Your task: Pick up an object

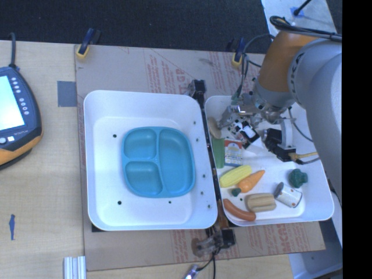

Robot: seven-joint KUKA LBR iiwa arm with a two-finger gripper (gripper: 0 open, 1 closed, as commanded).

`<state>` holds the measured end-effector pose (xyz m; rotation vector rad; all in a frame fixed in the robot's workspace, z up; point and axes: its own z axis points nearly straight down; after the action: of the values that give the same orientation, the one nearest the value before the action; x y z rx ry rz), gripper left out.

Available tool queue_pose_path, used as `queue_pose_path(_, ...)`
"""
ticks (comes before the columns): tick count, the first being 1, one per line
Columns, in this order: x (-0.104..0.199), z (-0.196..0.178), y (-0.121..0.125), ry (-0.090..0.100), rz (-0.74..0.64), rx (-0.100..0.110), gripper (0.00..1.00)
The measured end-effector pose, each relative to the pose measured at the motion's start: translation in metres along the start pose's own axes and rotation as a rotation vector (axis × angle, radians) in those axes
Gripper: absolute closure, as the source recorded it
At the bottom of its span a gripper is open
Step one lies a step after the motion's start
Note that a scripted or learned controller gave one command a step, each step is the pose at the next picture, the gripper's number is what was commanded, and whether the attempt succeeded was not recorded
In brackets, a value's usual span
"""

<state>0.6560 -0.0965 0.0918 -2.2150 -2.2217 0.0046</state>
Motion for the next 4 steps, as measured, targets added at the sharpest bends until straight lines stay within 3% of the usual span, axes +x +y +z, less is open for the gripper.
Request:
queue_pose_path(1, -0.062, -0.019, 0.0, -0.001, 0.002, -0.003, 0.0)
queue_pose_path(2, -0.004, -0.001, 0.001, -0.002, -0.002, -0.003, 0.0)
queue_pose_path(3, -0.038, 0.0, 0.0, -0.002, 0.001, -0.004, 0.0)
queue_pose_path(4, -0.013, 0.0, 0.0, -0.001, -0.001, 0.0, 0.0)
